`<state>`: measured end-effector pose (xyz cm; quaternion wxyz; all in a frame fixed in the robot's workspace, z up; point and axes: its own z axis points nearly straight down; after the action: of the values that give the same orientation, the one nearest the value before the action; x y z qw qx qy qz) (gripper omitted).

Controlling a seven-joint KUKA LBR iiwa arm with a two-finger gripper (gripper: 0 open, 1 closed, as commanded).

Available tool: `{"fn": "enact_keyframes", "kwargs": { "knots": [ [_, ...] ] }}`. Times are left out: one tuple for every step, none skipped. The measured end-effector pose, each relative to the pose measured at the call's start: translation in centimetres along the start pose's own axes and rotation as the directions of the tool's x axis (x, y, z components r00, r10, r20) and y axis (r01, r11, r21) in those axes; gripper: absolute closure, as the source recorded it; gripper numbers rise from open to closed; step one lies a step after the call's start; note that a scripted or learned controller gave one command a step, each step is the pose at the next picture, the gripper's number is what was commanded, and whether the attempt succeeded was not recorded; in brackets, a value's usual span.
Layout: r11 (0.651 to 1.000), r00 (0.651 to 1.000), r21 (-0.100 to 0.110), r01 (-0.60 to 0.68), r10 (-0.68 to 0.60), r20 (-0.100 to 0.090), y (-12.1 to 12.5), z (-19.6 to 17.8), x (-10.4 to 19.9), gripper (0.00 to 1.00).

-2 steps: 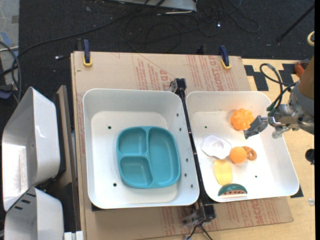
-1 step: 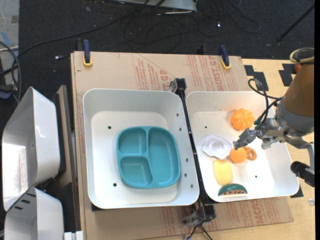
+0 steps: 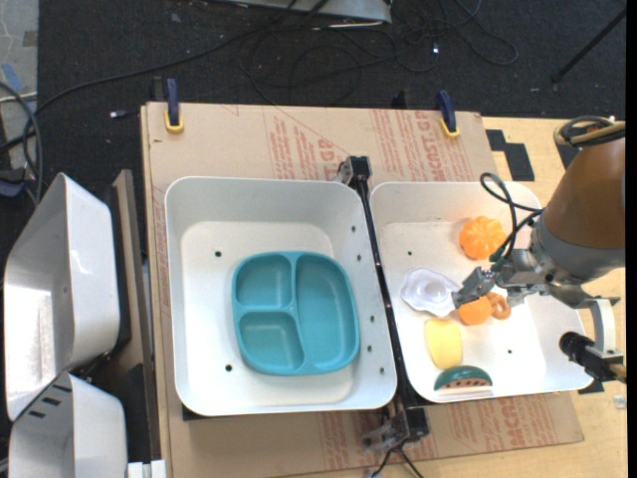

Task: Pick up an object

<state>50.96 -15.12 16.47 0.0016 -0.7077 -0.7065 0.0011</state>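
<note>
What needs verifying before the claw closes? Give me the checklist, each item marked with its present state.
1. Claw is over the right bin: ok.
2. A target lies at the claw: ok, the small orange cup sits right at its tips.
3. Cup is between the claw's tips: cannot tell at this slant.
4. Neighbours stand apart from the target: not ok, the clear white piece and yellow piece lie close beside it.
5. Other items are out of the way: ok, the orange ball and watermelon slice lie apart.
6. Left bin with the teal divided plate is away from the arm: ok.
</note>
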Motion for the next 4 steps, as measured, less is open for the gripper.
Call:
{"fn": "enact_keyframes", "kwargs": {
  "knots": [
    [1.0, 1.0, 0.001, 0.0, 0.0, -0.001, -0.4, 6.3, 0.2, 0.0],
    [1.0, 1.0, -0.003, -0.002, 0.002, 0.0, -0.3, 5.0, 0.2, 1.0],
    [1.0, 1.0, -0.009, 0.004, -0.004, 0.002, -0.4, -1.3, 0.3, 1.0],
    [1.0, 1.0, -0.008, 0.005, -0.005, 0.002, -1.3, -6.6, 0.7, 1.0]
  ]
}}
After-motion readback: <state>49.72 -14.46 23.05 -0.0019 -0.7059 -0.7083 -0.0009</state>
